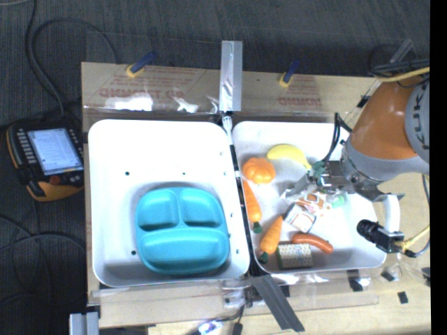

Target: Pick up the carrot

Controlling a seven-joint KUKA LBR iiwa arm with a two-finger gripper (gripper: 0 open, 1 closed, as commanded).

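A blue divided tray sits in the left bin. In the right bin, the carrot lies tilted just right of the divider, above a scrubby block. Further right the hand hovers over a small carton; I cannot tell its grip.

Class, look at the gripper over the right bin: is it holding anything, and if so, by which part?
It cannot be told. The gripper hangs over the small carton, while both carrots lie apart from it in the right bin.

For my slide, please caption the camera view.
End effector above right bin holding toy food; carrot lies near its front.
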